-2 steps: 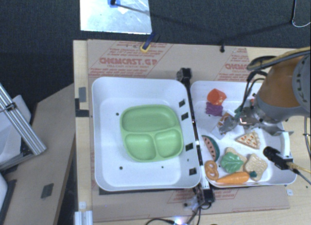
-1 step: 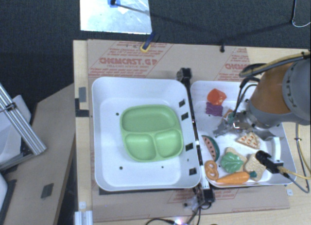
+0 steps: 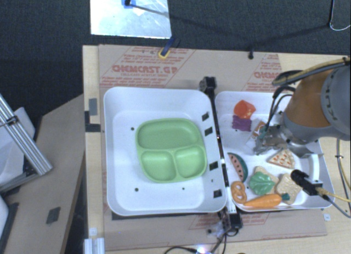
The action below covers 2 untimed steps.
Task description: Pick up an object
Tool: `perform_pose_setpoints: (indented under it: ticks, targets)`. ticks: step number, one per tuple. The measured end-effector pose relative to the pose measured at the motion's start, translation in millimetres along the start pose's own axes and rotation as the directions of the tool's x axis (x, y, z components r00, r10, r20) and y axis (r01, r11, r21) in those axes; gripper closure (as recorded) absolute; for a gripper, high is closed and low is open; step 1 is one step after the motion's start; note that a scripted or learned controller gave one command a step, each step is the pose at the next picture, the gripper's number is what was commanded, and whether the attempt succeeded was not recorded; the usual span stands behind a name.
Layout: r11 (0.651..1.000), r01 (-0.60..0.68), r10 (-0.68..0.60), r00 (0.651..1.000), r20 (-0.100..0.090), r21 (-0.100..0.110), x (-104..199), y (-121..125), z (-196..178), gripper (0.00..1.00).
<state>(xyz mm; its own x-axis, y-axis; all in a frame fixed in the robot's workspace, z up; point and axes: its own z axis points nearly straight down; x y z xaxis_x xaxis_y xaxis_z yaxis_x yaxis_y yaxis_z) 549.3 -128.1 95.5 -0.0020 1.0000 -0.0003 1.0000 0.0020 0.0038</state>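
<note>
My gripper (image 3: 265, 142) hangs low over the middle of the right bin (image 3: 225, 105), reaching in from the right. Around it lie several toy foods. A red piece (image 3: 244, 108) and a purple piece (image 3: 241, 123) lie at the far left of this bin. A pizza slice (image 3: 283, 158) sits just right of the fingertips. Nearer the front are a watermelon slice (image 3: 237, 165), a green leafy piece (image 3: 261, 181), a pretzel (image 3: 238, 191), a carrot (image 3: 263, 201) and a piece of toast (image 3: 287, 186). I see nothing held between the fingers.
The left bin (image 3: 118, 105) holds a green divided plate (image 3: 169, 149) in its middle. A black divider with clips (image 3: 215, 137) separates the two bins. The arm's grey body with its orange band (image 3: 312, 102) covers the right bin's far right part.
</note>
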Motion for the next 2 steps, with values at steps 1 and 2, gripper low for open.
perform_pose_setpoints:
  ticks: [1, 2]
  targets:
    - [1.000, 0.001, -0.001, 1.000, 0.000, 0.000, 2.1, -8.4, -50.3, 1.00]
    - [1.000, 0.002, -0.002, 1.000, 0.001, -0.002, 7.4, -12.8, -97.8, 1.00]
